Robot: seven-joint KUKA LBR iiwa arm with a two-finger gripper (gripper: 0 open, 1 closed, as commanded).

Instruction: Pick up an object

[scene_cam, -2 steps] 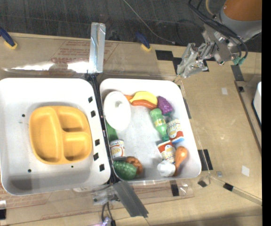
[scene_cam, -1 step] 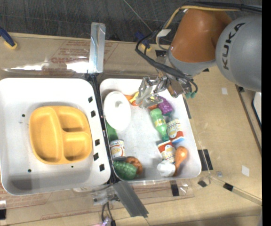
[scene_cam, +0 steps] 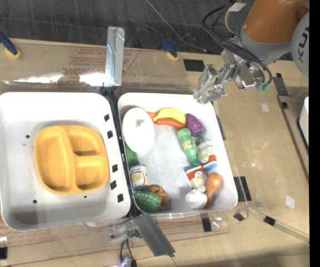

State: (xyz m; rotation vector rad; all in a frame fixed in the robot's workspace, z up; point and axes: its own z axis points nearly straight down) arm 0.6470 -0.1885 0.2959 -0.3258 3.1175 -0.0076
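My gripper [scene_cam: 206, 89] hangs above the far right corner of the right bin [scene_cam: 165, 152], its fingers spread open with nothing between them. Below it the bin holds a white plate [scene_cam: 138, 129], a yellow banana [scene_cam: 170, 114], a purple grape bunch [scene_cam: 194, 124], a green bottle [scene_cam: 188, 145], a small can [scene_cam: 138, 176], a green vegetable [scene_cam: 148, 201], an orange carrot [scene_cam: 213, 184] and other small toy foods. The purple grapes and banana lie closest to the gripper, a little toward the near side.
The left bin [scene_cam: 10, 121] holds a yellow divided tray [scene_cam: 71, 158]. A silver taped post [scene_cam: 115, 54] stands at the far edge between the bins. Bare bench surface [scene_cam: 265, 160] spreads to the right of the right bin. Cables trail behind the arm.
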